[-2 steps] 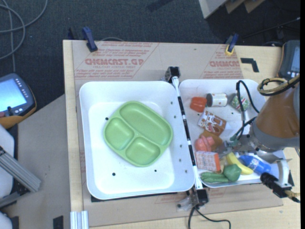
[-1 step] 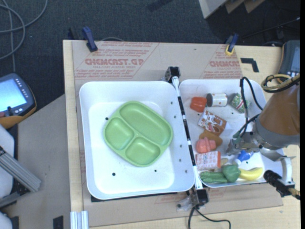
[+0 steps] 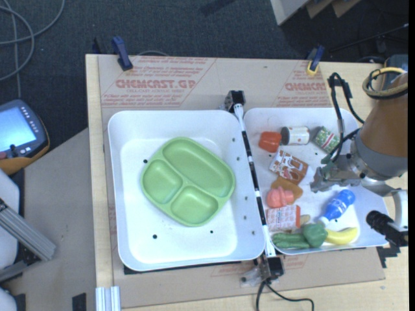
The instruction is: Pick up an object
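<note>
The end effector [image 3: 322,177] hangs over the toy-filled right bin [image 3: 369,237], beside a blue bottle [image 3: 338,206].

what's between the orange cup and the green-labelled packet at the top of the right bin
In the camera view, a small white bottle lies on its side between the orange cup and the green-labelled packet.

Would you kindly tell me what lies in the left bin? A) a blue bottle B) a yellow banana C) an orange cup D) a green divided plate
D: the green divided plate sits alone in the left bin, while the blue bottle and banana lie in the right bin.
</note>
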Robot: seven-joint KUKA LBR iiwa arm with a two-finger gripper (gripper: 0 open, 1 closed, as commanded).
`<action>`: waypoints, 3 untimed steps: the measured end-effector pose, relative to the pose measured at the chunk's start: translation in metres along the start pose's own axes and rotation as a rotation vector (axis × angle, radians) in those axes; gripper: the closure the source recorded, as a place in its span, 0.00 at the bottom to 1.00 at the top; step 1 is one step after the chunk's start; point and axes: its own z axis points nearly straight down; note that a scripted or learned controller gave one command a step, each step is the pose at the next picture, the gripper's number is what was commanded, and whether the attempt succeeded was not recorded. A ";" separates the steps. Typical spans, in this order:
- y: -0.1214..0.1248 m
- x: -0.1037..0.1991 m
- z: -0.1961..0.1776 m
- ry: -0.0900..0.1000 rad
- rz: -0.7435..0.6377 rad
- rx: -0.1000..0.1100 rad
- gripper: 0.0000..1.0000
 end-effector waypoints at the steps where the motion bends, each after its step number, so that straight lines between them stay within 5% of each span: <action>1: -0.002 -0.002 0.005 0.001 0.005 0.009 0.00; 2: 0.058 0.016 0.103 0.001 0.001 0.009 0.00; 3: 0.049 0.013 0.098 0.002 0.005 0.012 0.00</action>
